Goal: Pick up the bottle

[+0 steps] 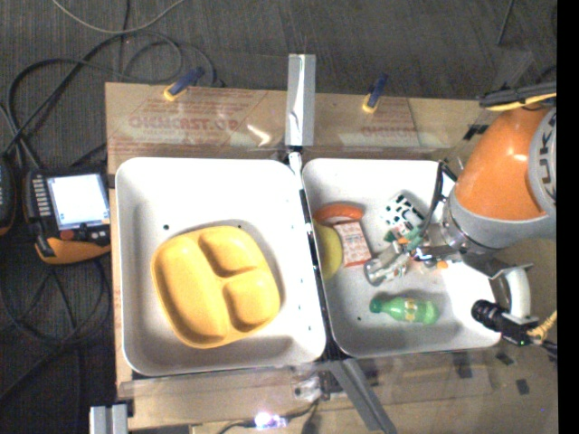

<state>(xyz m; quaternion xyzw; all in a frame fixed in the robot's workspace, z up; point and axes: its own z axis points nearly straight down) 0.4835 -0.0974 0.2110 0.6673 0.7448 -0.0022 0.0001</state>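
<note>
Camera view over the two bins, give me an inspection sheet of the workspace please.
Surface: two white bins on a bench.
Job's things: green bottle lying on its side in the right bin, untouched.
Clutter: yellow divided plate in the left bin; red-labelled packet and a black-and-white item in the right bin.
Grippers: end effector low in the right bin, above the bottle in the picture.
Cables: several on the floor.
Surroundings: handheld screen at left.

One camera is looking down from high above the bench (136, 107) at a slight slant, taking in both white bins (127, 242) whole, with the bench's far edge lying toward the picture's top and floor showing around it.
</note>
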